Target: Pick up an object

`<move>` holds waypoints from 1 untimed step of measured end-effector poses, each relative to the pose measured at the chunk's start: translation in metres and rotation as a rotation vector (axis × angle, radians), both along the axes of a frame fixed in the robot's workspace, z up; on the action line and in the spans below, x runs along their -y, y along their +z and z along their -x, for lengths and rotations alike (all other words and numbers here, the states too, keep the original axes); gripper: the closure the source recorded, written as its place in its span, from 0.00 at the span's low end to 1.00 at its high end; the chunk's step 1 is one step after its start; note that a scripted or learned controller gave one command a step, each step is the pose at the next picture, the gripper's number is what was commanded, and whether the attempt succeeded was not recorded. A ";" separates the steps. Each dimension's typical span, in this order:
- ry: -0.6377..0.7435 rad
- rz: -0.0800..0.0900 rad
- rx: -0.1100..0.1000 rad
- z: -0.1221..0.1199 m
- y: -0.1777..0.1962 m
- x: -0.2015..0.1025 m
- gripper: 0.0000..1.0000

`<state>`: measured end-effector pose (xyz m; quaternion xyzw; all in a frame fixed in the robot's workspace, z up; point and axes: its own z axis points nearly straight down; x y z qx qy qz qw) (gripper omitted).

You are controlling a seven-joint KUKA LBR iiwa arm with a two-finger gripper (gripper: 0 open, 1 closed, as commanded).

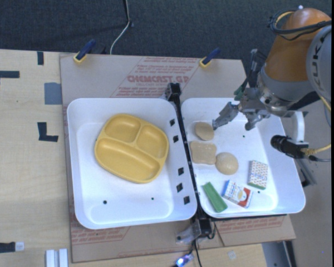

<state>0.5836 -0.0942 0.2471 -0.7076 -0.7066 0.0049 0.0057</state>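
Tool (236,119) spread, gripping nothing, over right bin (278,149) | round bun (204,130) beside left fingertip

Overhead slant onto both bins (78,149)

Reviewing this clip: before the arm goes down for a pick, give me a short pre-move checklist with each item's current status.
1. Gripper open: ok, its fingers are spread apart.
2. Nothing between the fingers: ok.
3. Target nearby: ok, the round tan piece lies just below and left of the fingertips in the right bin.
4. Target apart from neighbours: not ok, the square tan piece sits right against it.
5. Gripper height above the bin floor: cannot tell.
6. Yellow tray out of the way: ok, in the left bin.
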 end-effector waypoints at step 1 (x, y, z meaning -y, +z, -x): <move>0.003 0.001 0.014 -0.002 0.007 0.000 0.00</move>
